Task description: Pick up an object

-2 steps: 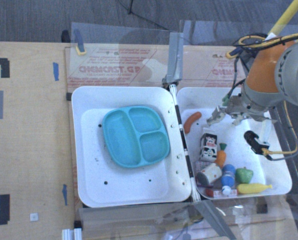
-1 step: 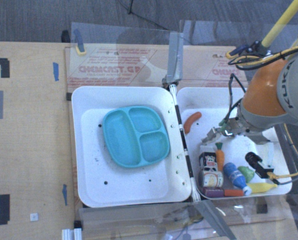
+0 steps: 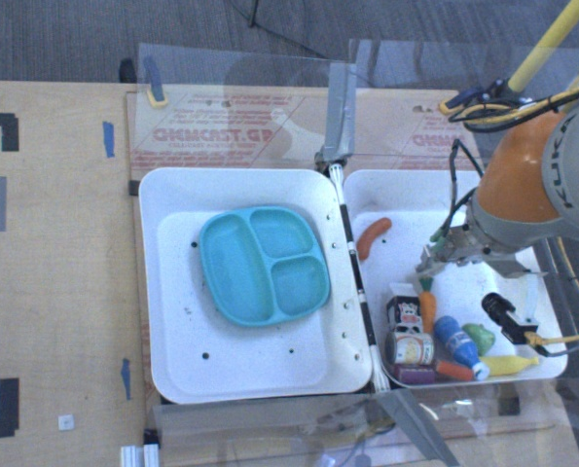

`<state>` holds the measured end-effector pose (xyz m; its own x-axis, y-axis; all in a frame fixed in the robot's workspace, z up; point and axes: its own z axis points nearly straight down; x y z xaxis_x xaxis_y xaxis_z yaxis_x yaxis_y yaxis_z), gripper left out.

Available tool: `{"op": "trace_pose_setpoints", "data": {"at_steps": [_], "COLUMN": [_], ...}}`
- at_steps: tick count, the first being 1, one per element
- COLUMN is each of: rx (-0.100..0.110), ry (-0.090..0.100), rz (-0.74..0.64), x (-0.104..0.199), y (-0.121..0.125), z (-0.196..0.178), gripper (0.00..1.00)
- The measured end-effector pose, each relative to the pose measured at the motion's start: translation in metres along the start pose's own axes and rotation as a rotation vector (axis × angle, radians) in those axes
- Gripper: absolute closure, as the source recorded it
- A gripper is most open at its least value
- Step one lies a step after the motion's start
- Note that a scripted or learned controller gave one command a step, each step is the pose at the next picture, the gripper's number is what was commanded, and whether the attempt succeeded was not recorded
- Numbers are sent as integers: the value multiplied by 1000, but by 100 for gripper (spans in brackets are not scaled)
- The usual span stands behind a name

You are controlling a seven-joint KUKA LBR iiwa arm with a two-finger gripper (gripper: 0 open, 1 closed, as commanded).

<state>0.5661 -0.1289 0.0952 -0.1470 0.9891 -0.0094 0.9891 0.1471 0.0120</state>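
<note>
From where I stand, the grey and orange arm (image 3: pixel 527 178) comes in from the side and bends down into the right bin (image 3: pixel 406 188). Its hand (image 3: pixel 433 264) hangs low over the middle of that bin. I cannot tell if the hand is open or closed, because it is small and dark from here, and I see nothing in it.

All the little toys are in this bin. A carrot (image 3: pixel 427 307) lies just below the hand, with its green top pointing up at it. It looks very close to the hand, but I cannot tell if they touch. An orange sausage (image 3: pixel 373 237) lies by itself near the wall between the bins. A small can (image 3: pixel 407 314) sits just beside the carrot. A blue bottle (image 3: pixel 458 342), a green toy (image 3: pixel 481 336) and a yellow banana (image 3: pixel 511 365) are bunched in the near corner.

The left bin (image 3: pixel 172 261) holds a blue plate (image 3: pixel 265 266), well apart from the hand. Both bins sit on the wooden worktop (image 3: pixel 46 261).

I think the job is only partly done. The hand is down by the toys, and the carrot looks like the one it wants. Every toy lies on the bin floor, so nothing is picked up yet. The grab and the lift are left to do
</note>
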Motion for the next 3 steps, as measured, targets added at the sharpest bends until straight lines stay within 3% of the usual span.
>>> {"op": "trace_pose_setpoints", "data": {"at_steps": [1, 2, 3], "rx": [0, -1, 1], "ry": [0, 5, -1], "rz": [0, 28, 165], "x": [0, 11, 20], "y": [0, -55, -46], "z": [0, 7, 7], "gripper": [0, 0, 0]}}
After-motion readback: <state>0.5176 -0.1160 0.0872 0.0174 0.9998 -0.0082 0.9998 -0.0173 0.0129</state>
